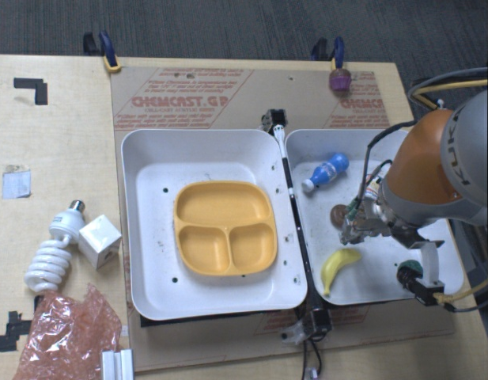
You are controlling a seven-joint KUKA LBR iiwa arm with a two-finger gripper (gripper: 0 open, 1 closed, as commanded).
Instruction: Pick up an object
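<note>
My arm (424, 169) reaches in from the right, orange band over the right bin (378, 279), wrist bent down into it. My pincer (356, 228) is low, just up-view of the banana (338, 264), apart from it. Released or clenched: cannot tell, the wrist hides it. Brown round thing (339, 214) also just up-view of the banana, right against my pincer's left side. Blue bottle (326, 172) farther up-view of the banana, lying tilted. Yellow divided tray (225, 228) left of the banana, in the left bin (149, 212).
</note>
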